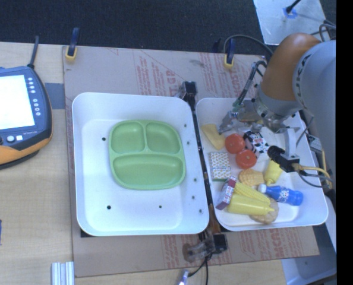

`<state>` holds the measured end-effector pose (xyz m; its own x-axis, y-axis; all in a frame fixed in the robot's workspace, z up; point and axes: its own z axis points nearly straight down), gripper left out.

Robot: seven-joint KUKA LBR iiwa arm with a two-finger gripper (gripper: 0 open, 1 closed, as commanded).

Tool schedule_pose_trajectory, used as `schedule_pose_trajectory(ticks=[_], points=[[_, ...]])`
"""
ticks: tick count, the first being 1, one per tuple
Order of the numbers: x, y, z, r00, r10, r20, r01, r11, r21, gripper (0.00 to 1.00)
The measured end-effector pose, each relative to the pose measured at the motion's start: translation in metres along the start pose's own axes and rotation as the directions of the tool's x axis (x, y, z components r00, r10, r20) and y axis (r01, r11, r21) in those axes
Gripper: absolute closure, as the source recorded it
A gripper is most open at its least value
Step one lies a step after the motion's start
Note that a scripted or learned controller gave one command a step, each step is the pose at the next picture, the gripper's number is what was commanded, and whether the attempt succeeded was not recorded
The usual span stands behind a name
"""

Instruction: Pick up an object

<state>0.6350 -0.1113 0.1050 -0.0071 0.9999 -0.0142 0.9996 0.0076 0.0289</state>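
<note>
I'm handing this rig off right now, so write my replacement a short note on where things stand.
Gripper: low over the far end of the right bin, above the toy pile; whether it has anything cannot be judged.
Things: two red tomatoes, yellow bottle, blue bottle and other small toys all lie in the right bin. The left bin holds the green divided plate.
Done: nothing visibly lifted.
Left: grasp one object and raise it.

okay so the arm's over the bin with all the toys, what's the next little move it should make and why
Probably lower the hand straight down toward the red tomato. The hand hovers over the right bin, nothing shows between its fingers, and the tomato sits right beside it.
</note>
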Motion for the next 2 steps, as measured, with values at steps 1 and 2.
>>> schedule_pose_trajectory(ticks=[1,2], points=[[0.011,-0.017,-0.001,1.0,0.003,0.004,-0.003,1.0,-0.005,0.0],[-0.002,-0.013,0.0,1.0,-0.002,-0.012,0.002,1.0,0.005,0.0]])
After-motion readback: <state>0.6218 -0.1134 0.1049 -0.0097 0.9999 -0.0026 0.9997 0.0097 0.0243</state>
